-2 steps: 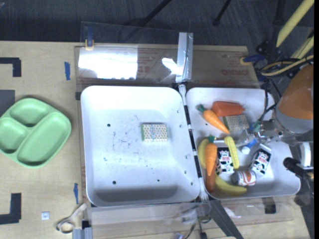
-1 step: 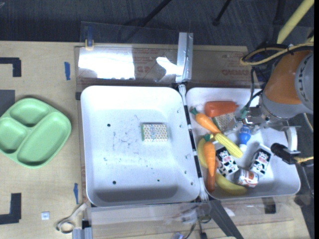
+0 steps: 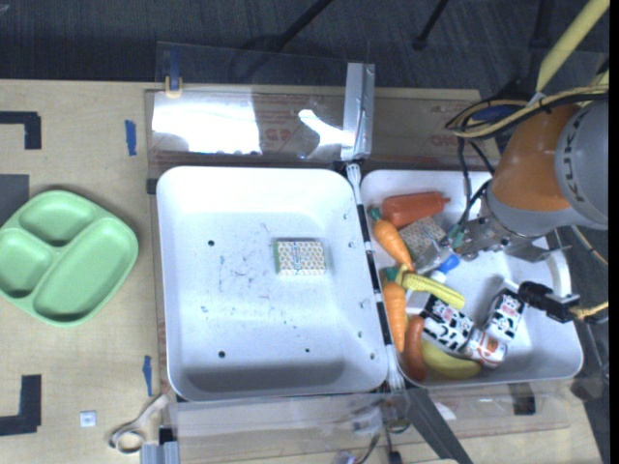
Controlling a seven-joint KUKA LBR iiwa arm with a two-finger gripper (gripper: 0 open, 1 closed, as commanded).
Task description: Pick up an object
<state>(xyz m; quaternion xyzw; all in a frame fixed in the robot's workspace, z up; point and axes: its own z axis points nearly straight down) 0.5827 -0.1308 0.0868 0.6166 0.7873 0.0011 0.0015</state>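
Observation:
My gripper (image 3: 462, 241) reaches in from the right and hangs over the upper middle of the right bin (image 3: 561, 351). It is just right of a grey speckled piece (image 3: 420, 233) and above a small blue item (image 3: 444, 264). Around it lie an orange-red sausage shape (image 3: 414, 204), a carrot (image 3: 391, 241), a yellow strip (image 3: 432, 287), a second carrot (image 3: 395, 314), two black-and-white cartons (image 3: 446, 323) (image 3: 502, 323) and a banana (image 3: 451, 363). A small patterned block (image 3: 300, 257) lies alone in the left bin (image 3: 213, 346).
A green divided plate (image 3: 64, 255) rests on the bench at the far left. A clear plastic panel (image 3: 251, 124) stands behind the left bin. Cables (image 3: 493, 114) hang behind the arm's orange band (image 3: 534, 162). A black part (image 3: 544, 298) juts over the right bin's right side.

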